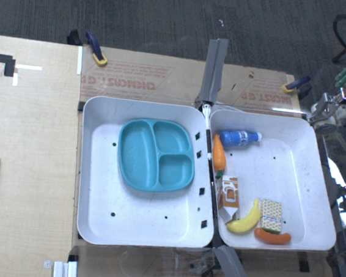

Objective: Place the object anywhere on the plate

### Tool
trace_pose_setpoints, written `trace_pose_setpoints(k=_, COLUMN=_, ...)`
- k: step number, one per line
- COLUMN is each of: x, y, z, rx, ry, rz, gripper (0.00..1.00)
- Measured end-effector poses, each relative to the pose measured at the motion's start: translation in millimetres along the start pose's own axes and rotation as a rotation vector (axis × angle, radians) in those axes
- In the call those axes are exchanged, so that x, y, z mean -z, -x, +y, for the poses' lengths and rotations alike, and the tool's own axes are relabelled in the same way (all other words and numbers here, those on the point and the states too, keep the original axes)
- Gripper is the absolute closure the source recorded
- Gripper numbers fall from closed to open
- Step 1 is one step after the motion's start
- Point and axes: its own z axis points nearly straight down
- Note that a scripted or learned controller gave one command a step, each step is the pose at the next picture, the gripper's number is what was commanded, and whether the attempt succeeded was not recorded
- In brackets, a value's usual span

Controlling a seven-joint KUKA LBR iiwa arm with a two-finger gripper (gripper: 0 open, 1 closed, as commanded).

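Awaiting pickup: banana (246,218), lower centre of right bin (304,179), touching a carton (229,195) and a cracker pack (271,214). Plate (156,155): left bin (95,176), centre. Gripper state: cannot tell. Advice: grip the banana mid-body, lift clear of its neighbours.

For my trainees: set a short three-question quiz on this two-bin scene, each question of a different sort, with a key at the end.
1. True or false: the plate lies in the same bin as the banana.
2. Multiple choice: what lies nearest the right bin's far edge? A) banana B) blue bottle C) sausage
3. Fill in: the plate has ___ compartments.

Key: 1 false, since the plate is in the left bin and the banana in the right; 2 B; 3 three.
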Motion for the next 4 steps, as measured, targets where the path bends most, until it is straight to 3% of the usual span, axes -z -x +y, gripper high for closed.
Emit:
trace_pose_setpoints(k=1, x=40, y=36, z=-24, rx=-0.026, ry=-0.001, rz=0.000, gripper=1.00)
trace_pose_setpoints(k=2, x=58, y=58, z=-32, rx=-0.417, ry=-0.003, rz=-0.001, gripper=1.00)
trace_pose_setpoints(k=3, x=75, y=63, z=-88, rx=-0.475, ry=-0.004, rz=0.000, gripper=1.00)
trace_pose_setpoints(k=4, x=75, y=61, z=-99, rx=-0.315, ry=-0.004, rz=0.000, gripper=1.00)
